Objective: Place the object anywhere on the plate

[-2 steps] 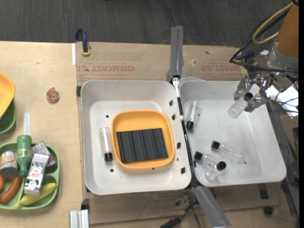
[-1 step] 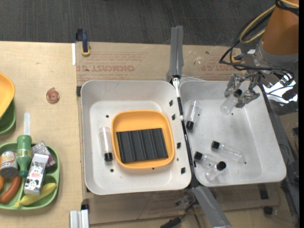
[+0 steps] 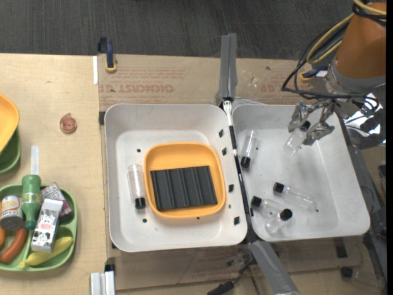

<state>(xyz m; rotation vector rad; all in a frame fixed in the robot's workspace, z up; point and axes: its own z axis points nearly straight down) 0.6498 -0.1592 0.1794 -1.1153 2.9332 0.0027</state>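
An orange plate (image 3: 184, 150) with a black ridged insert (image 3: 184, 187) lies in the middle of the left bin (image 3: 116, 226). A clear vial with a black cap (image 3: 136, 186) lies just left of the plate. My gripper (image 3: 309, 128) hangs over the back of the right bin (image 3: 347, 189), well to the right of the plate. It is shut on a clear vial (image 3: 293, 142), which sticks out down and to the left of the fingers. Several more black-capped vials lie in the right bin, one by its left wall (image 3: 247, 149) and others near the front (image 3: 293, 193).
A metal divider (image 3: 228, 72) runs between the bins at the back. On the bench at the left stand a green tray of toy food (image 3: 37, 226), a yellow bowl (image 3: 6, 125) and a small pink disc (image 3: 68, 124). Cables (image 3: 313, 54) loop off the arm.
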